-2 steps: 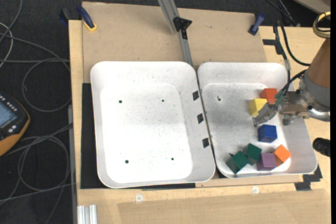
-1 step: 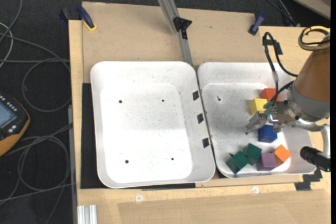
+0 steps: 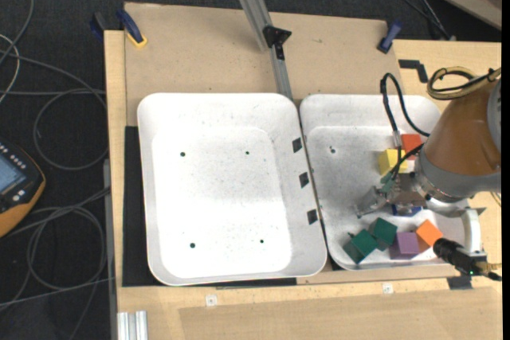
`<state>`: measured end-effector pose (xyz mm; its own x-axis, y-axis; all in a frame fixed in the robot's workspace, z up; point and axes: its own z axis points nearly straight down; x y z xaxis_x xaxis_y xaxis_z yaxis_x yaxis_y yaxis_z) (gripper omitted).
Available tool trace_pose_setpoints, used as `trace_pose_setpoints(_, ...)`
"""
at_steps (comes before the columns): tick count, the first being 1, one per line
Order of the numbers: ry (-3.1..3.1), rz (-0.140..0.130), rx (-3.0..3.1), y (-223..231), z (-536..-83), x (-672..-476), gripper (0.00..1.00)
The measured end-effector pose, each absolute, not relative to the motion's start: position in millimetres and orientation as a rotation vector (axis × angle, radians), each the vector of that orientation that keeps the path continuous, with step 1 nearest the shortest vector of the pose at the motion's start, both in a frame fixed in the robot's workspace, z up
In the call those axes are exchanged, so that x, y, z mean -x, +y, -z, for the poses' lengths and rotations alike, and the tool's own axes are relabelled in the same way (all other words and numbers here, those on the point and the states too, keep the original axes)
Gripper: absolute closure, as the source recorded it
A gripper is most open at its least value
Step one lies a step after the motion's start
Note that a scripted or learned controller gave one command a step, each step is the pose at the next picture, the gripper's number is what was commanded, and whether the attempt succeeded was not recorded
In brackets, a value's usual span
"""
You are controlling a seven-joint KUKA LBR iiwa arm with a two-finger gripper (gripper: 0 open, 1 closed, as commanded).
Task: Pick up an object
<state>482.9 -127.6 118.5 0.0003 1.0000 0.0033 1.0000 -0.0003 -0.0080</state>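
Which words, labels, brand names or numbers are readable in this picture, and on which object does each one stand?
No text can be read.
The handheld device on the floor at the left edge has a lit screen, but it is too small and blurred to read.
The blocks in the right bin and the arm show no legible marking.

The arm [image 3: 470,143] is running off the right edge and covering part of the right bin [image 3: 335,123]. It is partly hiding a yellow block [image 3: 388,160] and a red block [image 3: 410,142]. The gripper [image 3: 381,201] is blurring into what may be a blue block [image 3: 408,210] beneath it.
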Motion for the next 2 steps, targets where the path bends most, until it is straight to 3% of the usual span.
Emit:
trace_pose_setpoints(1, -2.223, 0.003, 2.221, -128, -133, -485.3, 1.0)
trace_pose_setpoints(2, -2.227, 0.005, 2.224, -127, -177, -482.3, 1.0)
